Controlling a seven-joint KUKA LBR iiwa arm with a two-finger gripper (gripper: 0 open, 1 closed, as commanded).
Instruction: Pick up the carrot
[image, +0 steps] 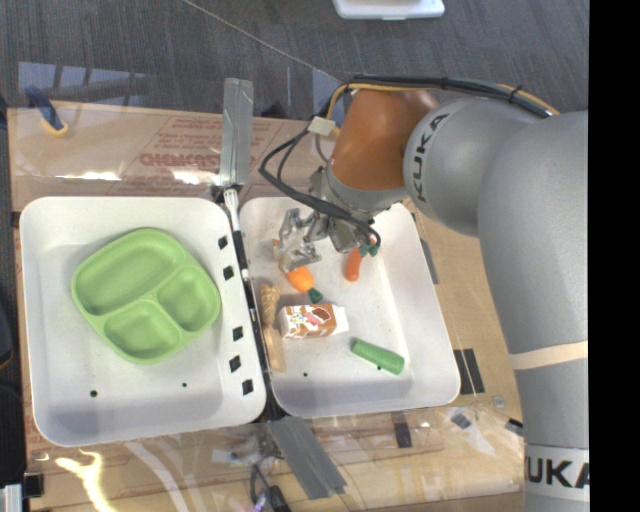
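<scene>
Nearest, the right bin (440, 385) holds a green piece (377, 356) and a small printed carton (313, 321), loose as pick targets, with a green divided plate (146, 293) in the left bin (40, 390). Farther back lies the carrot (301, 279), stubby, its green tip toward the near right, long axis diagonal. Just beyond, the gripper (300, 240) hovers close, apparently lining up; whether the jaws are parted I cannot tell.

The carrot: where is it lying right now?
The carrot lies in the right bin, toward its back, right of an orange toy piece and just below the gripper.
</scene>
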